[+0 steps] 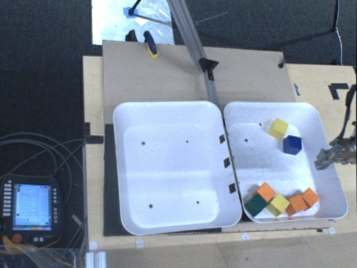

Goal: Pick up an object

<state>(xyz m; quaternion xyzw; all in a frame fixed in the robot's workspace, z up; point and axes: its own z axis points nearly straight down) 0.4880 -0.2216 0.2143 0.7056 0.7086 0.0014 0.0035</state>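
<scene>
Claw point(326, 159), grip state unclear, sits at right bin point(329, 144) rim near blue cube point(292, 144).

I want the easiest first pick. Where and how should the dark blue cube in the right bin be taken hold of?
Grip the dark blue cube across two opposite side faces, coming straight down from above. Its left and lower sides look open; the yellow cube sits close at its upper left, so keep clear of that corner.

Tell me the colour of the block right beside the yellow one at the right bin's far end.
Dark blue block, camera view.
</scene>
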